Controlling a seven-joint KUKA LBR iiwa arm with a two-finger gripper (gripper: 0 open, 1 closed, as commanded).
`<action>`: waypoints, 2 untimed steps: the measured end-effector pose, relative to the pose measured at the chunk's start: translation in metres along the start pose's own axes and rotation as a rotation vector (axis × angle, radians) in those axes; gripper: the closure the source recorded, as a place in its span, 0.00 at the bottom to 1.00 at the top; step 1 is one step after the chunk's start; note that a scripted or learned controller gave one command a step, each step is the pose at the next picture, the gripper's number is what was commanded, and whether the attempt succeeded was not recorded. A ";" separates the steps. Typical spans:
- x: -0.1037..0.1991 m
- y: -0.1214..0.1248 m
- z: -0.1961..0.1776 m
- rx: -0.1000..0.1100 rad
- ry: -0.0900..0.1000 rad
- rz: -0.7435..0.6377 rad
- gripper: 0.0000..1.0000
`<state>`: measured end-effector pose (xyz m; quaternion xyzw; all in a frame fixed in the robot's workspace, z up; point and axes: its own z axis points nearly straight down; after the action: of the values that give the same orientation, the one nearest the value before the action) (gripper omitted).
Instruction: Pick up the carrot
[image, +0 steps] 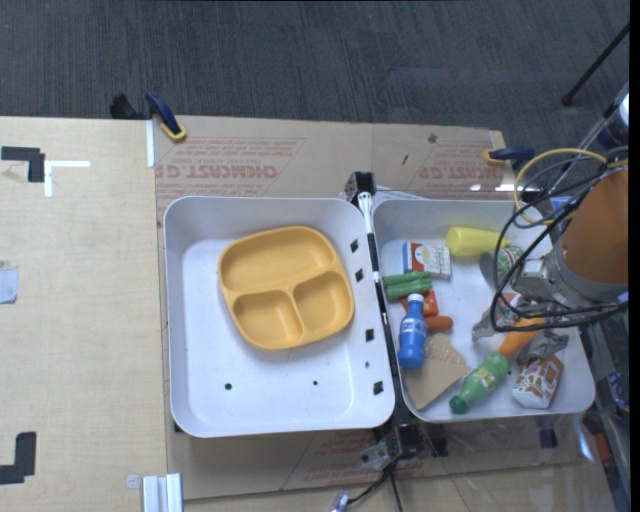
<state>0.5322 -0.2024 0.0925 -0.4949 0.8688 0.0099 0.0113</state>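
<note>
Arm (600, 235): grey with an orange band, reaching in from the right and leaning down over the right bin (470, 212); loops of yellow and black cable (540, 190) are hanging around the wrist.

Pincer (508, 325): pointing down and leftward near the bin's right wall; its metal fingers (490, 322) are sitting just above an orange piece, but whether they are spread or pressed together cannot be told, cables and wrist parts covering the tips.

Carrot (517, 342): an orange stub lying in the right bin directly beside and under the pincer, partly hidden by it; nothing is showing it clamped between the fingers.

Other contents of the right bin: yellow banana-like piece (472, 240) at the top; small carton (426, 258) with red and white print, lettering too small to read; green vegetable (405, 285); blue bottle (412, 332) with a white cap; small orange-red pieces (434, 312) beside it; tan wedge (440, 370); green bottle (478, 383) lying tilted; white packet (537, 381) with brown print, unreadable, touching the lower right corner.

Left bin (190, 330): holding a yellow divided plate (286, 286) with three sections, wide bare floor around it.

Bench (70, 300): pale wood, carrying a cardboard sheet (250, 165) under both bins, its red print upside down and only partly legible.

Room: the right bin is crowded, the carrot is hemmed by the green bottle and packet, close to the right wall
</note>
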 end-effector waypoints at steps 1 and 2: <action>0.000 0.009 -0.002 0.008 -0.008 -0.154 0.00; 0.000 -0.031 -0.001 0.007 0.022 -0.201 0.00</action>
<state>0.5591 -0.2181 0.0933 -0.5796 0.8149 0.0001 0.0043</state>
